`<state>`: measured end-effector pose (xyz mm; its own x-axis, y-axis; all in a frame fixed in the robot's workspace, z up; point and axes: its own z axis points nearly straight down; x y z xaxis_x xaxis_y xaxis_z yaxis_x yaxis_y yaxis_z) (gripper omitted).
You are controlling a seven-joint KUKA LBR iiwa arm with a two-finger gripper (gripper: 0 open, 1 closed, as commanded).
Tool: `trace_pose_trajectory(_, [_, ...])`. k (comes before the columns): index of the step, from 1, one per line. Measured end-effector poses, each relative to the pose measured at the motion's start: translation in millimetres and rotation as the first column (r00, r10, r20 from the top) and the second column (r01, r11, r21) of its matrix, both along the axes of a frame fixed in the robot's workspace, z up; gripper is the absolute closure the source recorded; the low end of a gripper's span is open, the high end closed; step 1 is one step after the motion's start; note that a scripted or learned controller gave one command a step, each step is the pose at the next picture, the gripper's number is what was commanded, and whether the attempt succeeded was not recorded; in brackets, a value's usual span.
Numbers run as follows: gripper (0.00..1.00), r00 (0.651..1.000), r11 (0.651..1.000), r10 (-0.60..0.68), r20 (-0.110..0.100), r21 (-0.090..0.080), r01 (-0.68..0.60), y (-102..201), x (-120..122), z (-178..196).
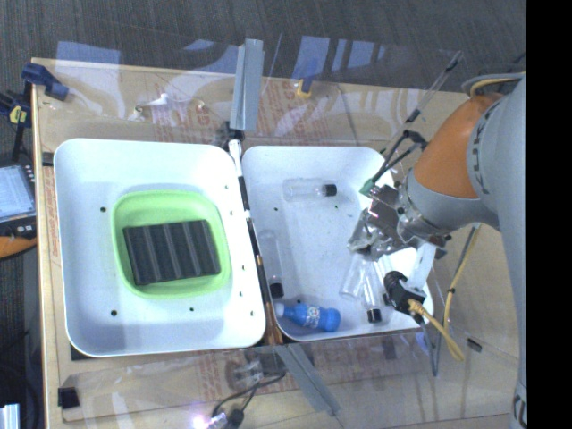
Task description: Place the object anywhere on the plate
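No brand name or label can be read on anything; the faint reddish print on the surface (134, 378) is too blurred to make out. That surface is pale wood under a clear, glaring sheet, and it stands on dark grey carpet. Two shallow white bins sit side by side on it. The left bin (80, 177) holds a green plate (134, 211), squarish with rounded corners, bearing a dark ribbed insert (170, 251) at its middle. The right bin (295, 164) holds several clear tubes with small black caps: one clear tube (308, 189) lies near the far wall, another tube (271, 262) lies along the left wall, and two more tubes (362, 284) lie beneath the arm's wrist. A blue object (310, 315), seemingly a small bottle on its side, rests against the near wall of the right bin, well apart from the plate. The gripper (371, 239) hangs low over the right side of the right bin; whether its fingers are released or clenched I cannot tell. A tablet-like device (13, 193) shows at the left edge.
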<state>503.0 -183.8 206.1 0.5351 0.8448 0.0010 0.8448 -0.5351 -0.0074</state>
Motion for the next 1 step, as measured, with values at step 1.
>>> trace_pose_trajectory(1, [0.0, 1.0, 1.0, 0.0, 0.0, 0.0, 0.0, 0.0, 0.0, 0.1])
